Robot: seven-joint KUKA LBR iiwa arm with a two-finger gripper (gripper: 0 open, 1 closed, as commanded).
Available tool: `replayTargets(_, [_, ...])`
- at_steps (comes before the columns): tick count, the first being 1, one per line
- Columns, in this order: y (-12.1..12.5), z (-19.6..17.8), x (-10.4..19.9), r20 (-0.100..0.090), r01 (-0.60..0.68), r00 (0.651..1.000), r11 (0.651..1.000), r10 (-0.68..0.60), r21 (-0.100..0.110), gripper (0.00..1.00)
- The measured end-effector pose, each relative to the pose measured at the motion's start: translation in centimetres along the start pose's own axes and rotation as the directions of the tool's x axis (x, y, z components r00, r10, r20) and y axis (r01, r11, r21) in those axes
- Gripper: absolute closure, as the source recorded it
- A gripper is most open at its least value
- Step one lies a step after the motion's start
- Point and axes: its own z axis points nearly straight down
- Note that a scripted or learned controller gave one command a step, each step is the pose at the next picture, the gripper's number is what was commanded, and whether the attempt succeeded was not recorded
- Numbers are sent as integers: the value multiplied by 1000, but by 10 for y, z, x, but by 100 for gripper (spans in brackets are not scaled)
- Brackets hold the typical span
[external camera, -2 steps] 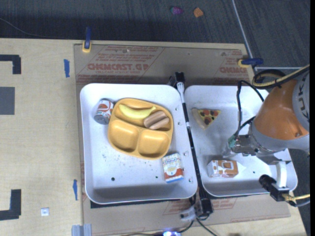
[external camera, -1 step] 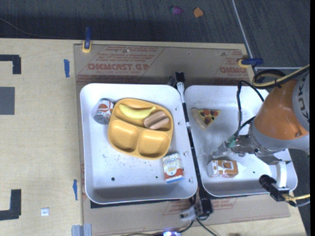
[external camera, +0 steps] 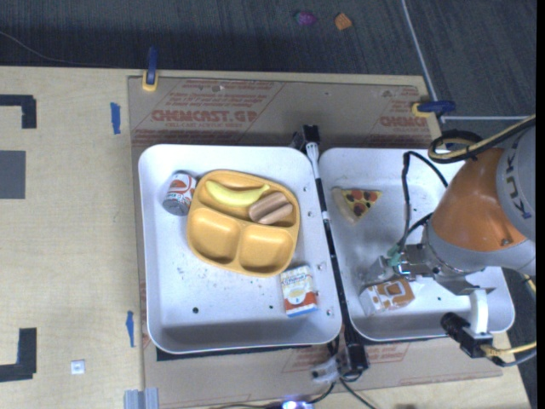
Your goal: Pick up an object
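Over the right bin (external camera: pixel 502 313), arm bent low (orange band up), end effector (external camera: pixel 393 271) above waffle toy (external camera: pixel 389 294), grip state unclear

Small flat packet (external camera: pixel 390 293), orange and white with a printed pattern, lying slightly tilted on the floor of the right bin (external camera: pixel 375 245), near its front wall, well apart from 1 pizza slice (external camera: pixel 358 201).

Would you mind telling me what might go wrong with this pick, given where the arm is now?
1. The end effector sits low in the right bin, right beside the small orange-and-white packet; it may nudge the packet rather than grasp it.
2. The packet lies flat, so a grip could slip.
3. Black cables loop over the bin near the pizza slice toy and might snag.
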Motion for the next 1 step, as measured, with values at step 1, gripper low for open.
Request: replayTargets(1, [2,-11,-5,14,-5,1000,1000,6,-13,100])
